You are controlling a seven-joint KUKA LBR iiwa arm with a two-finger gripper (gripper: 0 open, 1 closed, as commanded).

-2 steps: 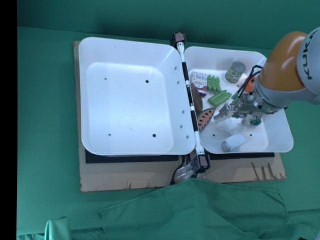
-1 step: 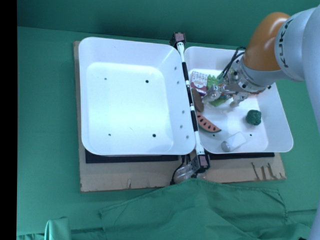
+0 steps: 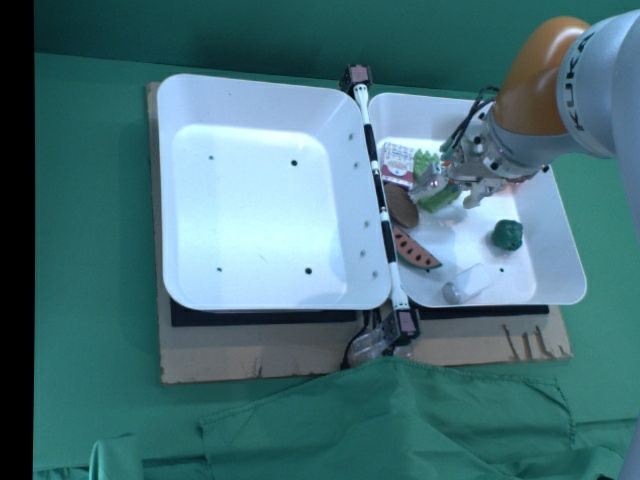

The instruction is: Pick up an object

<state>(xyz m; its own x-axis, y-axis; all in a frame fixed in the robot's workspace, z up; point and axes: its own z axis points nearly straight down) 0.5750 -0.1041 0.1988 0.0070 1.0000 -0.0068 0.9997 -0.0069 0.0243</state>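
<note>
The gripper (image 3: 440,186) hangs low at ten o'clock in the right bin (image 3: 560,268), its fingers seemingly clamped on the green block (image 3: 440,198), likely for lifting.

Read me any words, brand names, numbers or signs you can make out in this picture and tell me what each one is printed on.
"KUK": grey lettering on the arm's upper link, cut off at the frame's right edge, so the word is incomplete.
Red and white packet in the right bin: it carries red print, too small and blurred to read.
No other readable text.
</note>
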